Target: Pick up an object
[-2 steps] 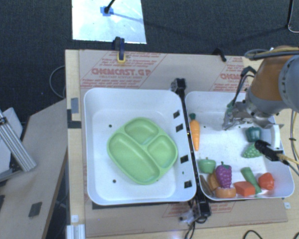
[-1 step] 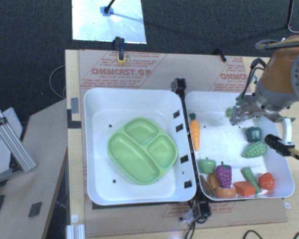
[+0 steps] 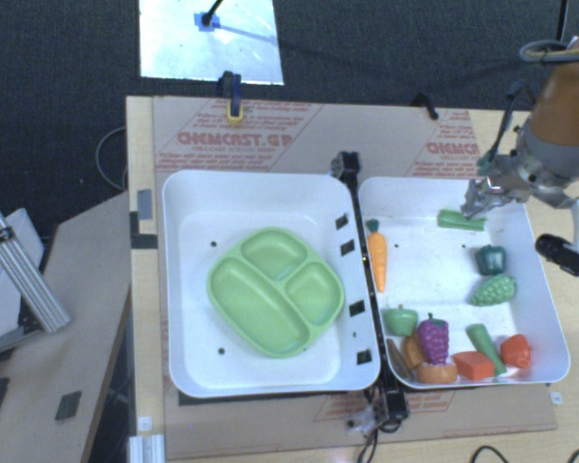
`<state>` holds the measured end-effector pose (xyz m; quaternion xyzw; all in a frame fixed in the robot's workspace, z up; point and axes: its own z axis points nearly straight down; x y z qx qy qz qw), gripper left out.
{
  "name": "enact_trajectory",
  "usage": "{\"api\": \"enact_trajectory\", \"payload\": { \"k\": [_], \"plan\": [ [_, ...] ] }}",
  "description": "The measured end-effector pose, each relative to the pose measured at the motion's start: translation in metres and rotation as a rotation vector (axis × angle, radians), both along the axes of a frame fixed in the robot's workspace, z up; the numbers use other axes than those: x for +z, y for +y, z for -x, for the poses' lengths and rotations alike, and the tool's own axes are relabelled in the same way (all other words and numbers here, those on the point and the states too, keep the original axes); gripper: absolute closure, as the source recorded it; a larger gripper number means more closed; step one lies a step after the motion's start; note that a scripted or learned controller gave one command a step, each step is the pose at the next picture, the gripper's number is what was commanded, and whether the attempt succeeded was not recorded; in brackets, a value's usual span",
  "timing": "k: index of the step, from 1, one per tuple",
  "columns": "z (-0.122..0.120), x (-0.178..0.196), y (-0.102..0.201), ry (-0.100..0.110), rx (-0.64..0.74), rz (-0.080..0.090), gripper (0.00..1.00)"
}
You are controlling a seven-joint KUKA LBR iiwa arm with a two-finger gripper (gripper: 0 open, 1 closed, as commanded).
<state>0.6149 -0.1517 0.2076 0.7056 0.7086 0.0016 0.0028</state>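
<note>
Table: we log a bench top covered with printed cardboard, carrying two shallow white bins side by side.
Left bin: we record one green divided plate near its middle, three compartments, lying flat.
Right bin: we count the toy foods listed below.
Carrot: orange with a green top, along the bin's left wall, pointing toward the near edge.
Green stick: a long pale green piece near the far right corner of the right bin, lying flat, just beside the hand's tip.
Dark green pepper: toward the right wall, with a light green bumpy piece just in front of it.
Near-edge cluster: green apple, purple grapes, red block, green pod and red tomato, crowded together along the near wall.
Arm: grey with an orange band, reaching in over the far right corner of the right bin.
Hand: low over the green stick; we cannot tell whether it is released or clenched, and we see nothing lifted.
</note>
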Motion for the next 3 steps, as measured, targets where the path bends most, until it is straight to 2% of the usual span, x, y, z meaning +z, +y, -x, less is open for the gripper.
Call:
{"api": "enact_trajectory", "payload": {
  "k": [1,2,3],
  "plan": [
    [-0.001,0.017,0.000,0.003,0.000,-0.001,1.00],
    [-0.013,0.024,0.060,0.003,0.004,-0.002,1.00],
    [-0.028,0.014,0.119,0.003,0.006,-0.004,1.00]
  ]
}}
